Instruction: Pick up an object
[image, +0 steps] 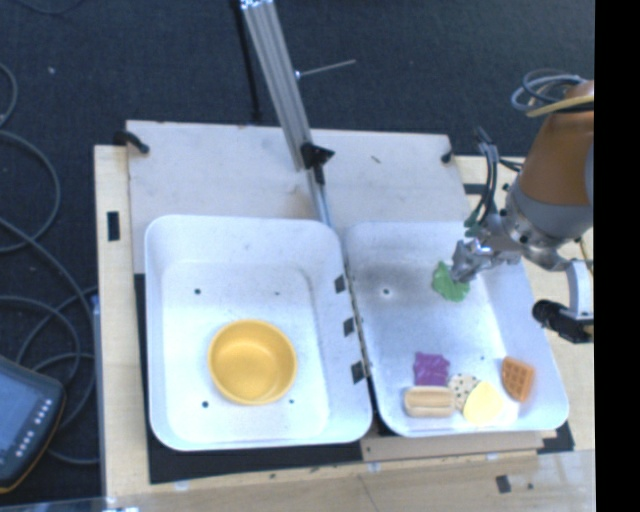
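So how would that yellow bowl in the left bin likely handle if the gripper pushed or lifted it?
The yellow bowl looks rigid, probably light plastic. It sits upright on the flat bin floor, so a push would likely slide it. Its rim might suit a two-finger pinch.

gripper over right bin, touching green object | yellow bowl in left bin

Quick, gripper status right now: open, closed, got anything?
Gripper: in the right bin, right at the green object; open or closed cannot be told, and no grasp is visible.
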